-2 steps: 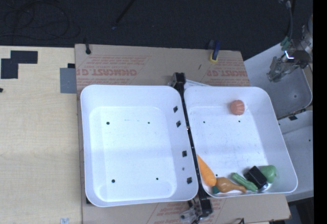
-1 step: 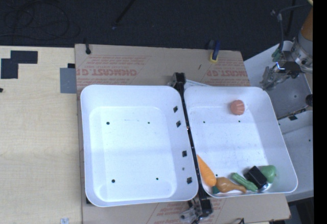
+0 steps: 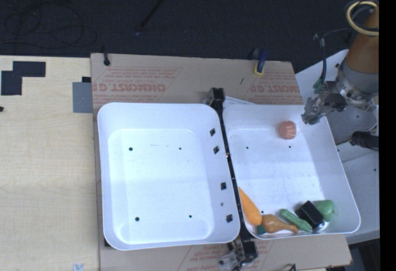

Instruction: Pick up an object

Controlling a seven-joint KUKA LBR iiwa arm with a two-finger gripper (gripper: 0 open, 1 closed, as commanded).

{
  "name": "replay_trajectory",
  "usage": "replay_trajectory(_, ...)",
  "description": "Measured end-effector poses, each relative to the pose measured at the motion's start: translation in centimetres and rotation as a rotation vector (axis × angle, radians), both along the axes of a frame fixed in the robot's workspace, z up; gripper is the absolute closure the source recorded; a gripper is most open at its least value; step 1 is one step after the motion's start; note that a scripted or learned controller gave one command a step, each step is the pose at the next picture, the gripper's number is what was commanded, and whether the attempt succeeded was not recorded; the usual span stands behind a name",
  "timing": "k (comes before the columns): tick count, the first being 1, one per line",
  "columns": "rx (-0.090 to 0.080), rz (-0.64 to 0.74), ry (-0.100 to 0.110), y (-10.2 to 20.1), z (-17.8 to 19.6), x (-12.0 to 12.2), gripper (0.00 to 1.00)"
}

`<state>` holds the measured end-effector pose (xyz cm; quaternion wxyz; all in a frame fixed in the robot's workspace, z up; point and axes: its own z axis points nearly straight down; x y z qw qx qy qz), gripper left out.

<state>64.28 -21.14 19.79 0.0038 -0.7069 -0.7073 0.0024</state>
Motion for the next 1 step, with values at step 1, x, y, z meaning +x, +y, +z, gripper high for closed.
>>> replay_trajectory(1,-0.002,0.001,-0.007,-0.08,1.52,0.16,1.0)
